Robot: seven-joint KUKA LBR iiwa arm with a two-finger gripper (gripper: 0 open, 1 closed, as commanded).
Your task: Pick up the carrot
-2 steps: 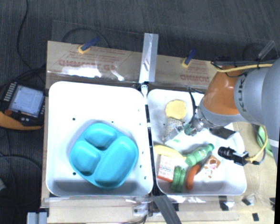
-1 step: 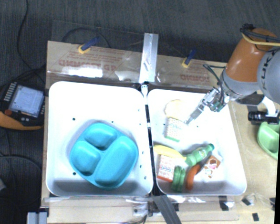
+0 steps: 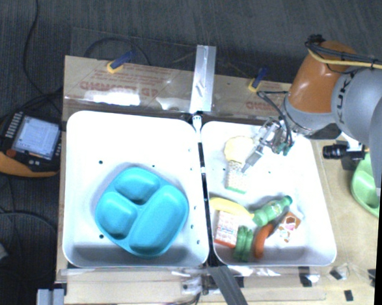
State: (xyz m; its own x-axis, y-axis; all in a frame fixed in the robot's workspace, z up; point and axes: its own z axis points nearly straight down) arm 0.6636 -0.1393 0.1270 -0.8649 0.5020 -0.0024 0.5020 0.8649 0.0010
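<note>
Even, fairly bright light falls from overhead, so shadows stay soft and short. The two white bins (image 3: pixel 78 173) wash out toward pure white, with little surface detail. Glare streaks the clear plastic sheet (image 3: pixel 137 89) at 12 o'clock, and a soft sheen lies on the blue tray (image 3: pixel 141 207). The dark floor at 9 and 11 o'clock stays dim. Focus is mildly soft throughout; small items at 5 o'clock blur together. The arm (image 3: pixel 333 80) at 2 o'clock looks slightly smeared.
</note>
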